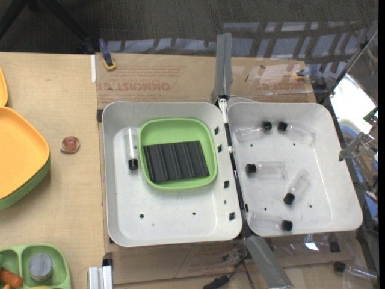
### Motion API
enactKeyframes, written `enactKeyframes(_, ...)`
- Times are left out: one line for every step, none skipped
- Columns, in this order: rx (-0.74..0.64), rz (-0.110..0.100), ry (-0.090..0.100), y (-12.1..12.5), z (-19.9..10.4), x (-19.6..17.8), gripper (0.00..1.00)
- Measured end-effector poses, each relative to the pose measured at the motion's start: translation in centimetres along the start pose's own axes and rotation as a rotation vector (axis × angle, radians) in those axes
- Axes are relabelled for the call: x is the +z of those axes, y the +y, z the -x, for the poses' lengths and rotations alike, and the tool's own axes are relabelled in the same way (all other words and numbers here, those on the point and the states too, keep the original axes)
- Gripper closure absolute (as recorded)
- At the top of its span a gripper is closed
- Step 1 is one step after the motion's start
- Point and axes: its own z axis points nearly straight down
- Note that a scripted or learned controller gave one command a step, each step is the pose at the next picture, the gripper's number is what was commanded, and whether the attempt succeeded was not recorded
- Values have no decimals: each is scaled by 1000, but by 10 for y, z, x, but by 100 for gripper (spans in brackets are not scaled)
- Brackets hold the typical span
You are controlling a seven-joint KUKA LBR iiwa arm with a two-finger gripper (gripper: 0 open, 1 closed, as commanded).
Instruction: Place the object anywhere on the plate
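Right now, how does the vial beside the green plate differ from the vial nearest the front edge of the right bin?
The vial beside the green plate lies in the left bin, cap toward the front. The front vial lies in the right bin, cap pointing right. The first rests next to the green plate; the other lies by its bin's front wall. Both are clear with black caps.

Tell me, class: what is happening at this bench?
Nothing is being handled right now. Two white bins sit side by side. The left bin holds a green plate with a dark ribbed insert, and one clear vial lies beside the plate, not on it. The right bin holds several more black-capped vials scattered loose. So the placing onto the plate is not yet done.
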Motion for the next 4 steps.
enactKeyframes(131,1,-1,2,2,-14,0)
enactKeyframes(233,0,-2,3,4,-18,0)
enactKeyframes(302,0,-1,5,6,-33,0)
enactKeyframes(384,0,0,5,6,-30,0)
